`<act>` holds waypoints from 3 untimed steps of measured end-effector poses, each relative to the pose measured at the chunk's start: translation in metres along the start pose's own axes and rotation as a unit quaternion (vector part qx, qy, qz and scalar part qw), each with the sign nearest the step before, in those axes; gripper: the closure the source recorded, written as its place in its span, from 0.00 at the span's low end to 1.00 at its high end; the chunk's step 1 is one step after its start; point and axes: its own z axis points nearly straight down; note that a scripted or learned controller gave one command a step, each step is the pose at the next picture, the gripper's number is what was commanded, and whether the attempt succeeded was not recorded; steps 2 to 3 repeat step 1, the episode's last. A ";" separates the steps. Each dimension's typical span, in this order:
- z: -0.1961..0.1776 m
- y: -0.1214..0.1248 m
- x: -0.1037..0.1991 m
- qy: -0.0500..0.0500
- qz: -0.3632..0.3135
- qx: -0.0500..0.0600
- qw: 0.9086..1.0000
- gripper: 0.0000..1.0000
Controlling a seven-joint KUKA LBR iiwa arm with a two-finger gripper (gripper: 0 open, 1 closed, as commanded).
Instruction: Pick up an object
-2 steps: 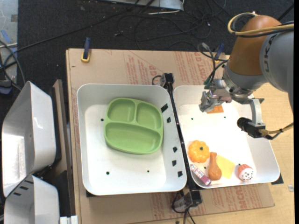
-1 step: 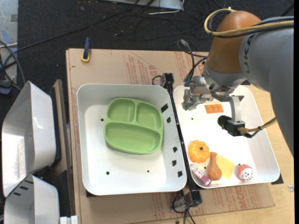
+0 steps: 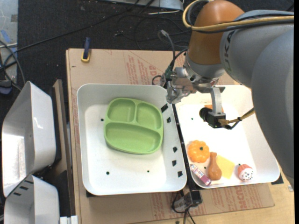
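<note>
1. Two-finger claw (image 3: pixel 174 95) hangs over the far end of the divide where the two bins meet. Open or closed: cannot tell.
2. Just left of it, the left shallow white bin (image 3: pixel 93 162) holds a light green plastic divided plate (image 3: pixel 134 125), lying flat.
3. Right shallow white bin (image 3: pixel 243 139): the pickable things cluster at its near edge, well apart from the claw.
   - small orange pumpkin toy (image 3: pixel 198 151)
   - brown drumstick-shaped toy (image 3: pixel 214 167), touching a flat yellow piece (image 3: pixel 226 166)
   - small pink tube (image 3: pixel 200 173) at the near rim
   - white toy with red spots (image 3: pixel 245 172), far right
4. Brown cardboard sheet (image 3: pixel 121 64) lies under both bins, with a blue-and-yellow tool (image 3: pixel 85 50) at its far left corner.

Faint red printing on cardboard sheet (image 3: pixel 126 65), turned away, illegible; no other text readable
</note>
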 end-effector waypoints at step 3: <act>0.010 0.011 0.054 0.000 0.000 0.001 1.000 1.00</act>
